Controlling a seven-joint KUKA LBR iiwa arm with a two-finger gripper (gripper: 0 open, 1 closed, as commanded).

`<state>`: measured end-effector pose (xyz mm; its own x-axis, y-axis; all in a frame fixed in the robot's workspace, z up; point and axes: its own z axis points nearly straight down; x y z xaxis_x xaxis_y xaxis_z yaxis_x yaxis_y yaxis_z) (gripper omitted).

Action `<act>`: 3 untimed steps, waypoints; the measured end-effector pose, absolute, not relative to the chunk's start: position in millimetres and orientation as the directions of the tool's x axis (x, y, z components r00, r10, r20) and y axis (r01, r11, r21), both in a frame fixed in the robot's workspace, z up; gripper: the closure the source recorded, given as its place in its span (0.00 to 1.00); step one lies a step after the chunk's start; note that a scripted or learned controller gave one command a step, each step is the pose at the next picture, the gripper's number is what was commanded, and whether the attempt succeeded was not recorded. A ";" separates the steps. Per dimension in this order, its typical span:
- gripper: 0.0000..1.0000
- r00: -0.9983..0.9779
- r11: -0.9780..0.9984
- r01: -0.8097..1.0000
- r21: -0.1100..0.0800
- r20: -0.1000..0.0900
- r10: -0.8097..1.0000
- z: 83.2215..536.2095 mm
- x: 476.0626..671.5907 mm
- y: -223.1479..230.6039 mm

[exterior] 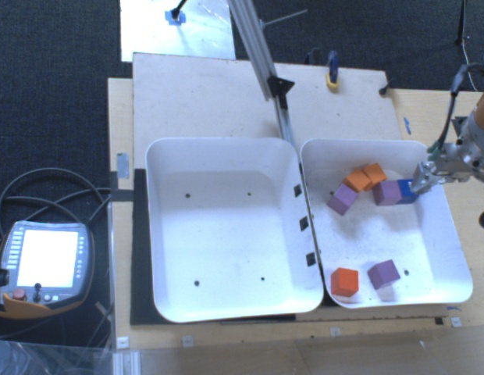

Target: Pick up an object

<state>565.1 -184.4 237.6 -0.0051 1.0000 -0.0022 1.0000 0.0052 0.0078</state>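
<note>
Wooden bench (226, 92) on dark carpet (55, 69); gripper (424, 183) beside blue block (407, 191), grip unclear.

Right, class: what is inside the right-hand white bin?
The right-hand bin holds two purple blocks and orange blocks near the back, a blue block at the gripper, plus an orange cube and purple cube in front. The gripper covers part of the blue block.

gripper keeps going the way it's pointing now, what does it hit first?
Most likely the blue block: the gripper points left and down into the right bin, with its tip right at that block. A purple block sits just beyond. Height above the blocks is hard to judge from this angle.
</note>
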 end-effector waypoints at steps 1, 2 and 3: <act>1.00 -0.005 0.005 1.000 0.005 -0.001 1.000 258.9 566.4 -184.6; 1.00 -0.010 0.010 1.000 0.004 0.000 1.000 254.7 584.1 -133.4; 1.00 -0.010 0.010 1.000 0.001 0.002 1.000 241.5 591.1 -81.6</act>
